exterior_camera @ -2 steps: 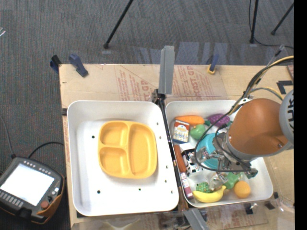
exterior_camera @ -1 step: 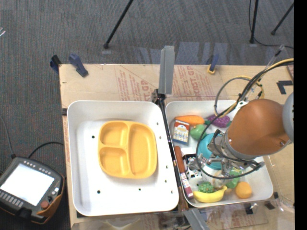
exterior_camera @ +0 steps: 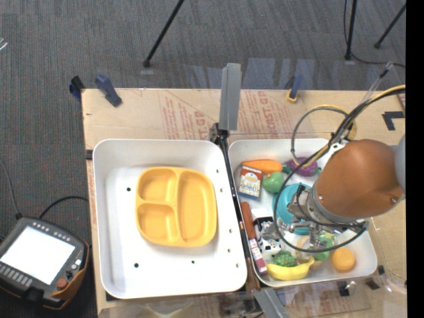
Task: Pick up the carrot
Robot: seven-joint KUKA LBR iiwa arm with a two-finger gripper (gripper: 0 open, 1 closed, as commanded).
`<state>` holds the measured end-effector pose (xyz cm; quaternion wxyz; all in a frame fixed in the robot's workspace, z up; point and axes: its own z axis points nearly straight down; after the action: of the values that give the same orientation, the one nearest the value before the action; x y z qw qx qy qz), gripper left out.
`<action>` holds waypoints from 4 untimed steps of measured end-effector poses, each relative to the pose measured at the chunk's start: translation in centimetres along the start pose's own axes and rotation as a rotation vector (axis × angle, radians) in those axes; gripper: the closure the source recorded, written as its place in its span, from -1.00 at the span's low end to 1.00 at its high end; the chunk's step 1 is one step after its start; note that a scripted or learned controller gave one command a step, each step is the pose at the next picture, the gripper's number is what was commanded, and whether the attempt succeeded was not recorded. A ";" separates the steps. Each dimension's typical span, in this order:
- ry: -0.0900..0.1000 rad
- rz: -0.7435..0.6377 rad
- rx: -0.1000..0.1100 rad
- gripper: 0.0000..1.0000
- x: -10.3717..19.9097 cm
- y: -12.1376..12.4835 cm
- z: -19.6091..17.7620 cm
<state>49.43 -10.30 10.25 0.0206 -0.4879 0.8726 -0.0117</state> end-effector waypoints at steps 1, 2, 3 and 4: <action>-0.009 -0.002 0.005 1.00 -0.7 -0.1 -1.3; 0.021 -0.028 -0.035 1.00 6.5 -4.8 -9.1; 0.023 0.134 -0.032 1.00 9.7 -5.2 -19.0; 0.020 0.052 -0.049 1.00 4.9 -12.2 -11.4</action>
<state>56.69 -20.86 22.02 0.0001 -0.4652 0.8852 0.0051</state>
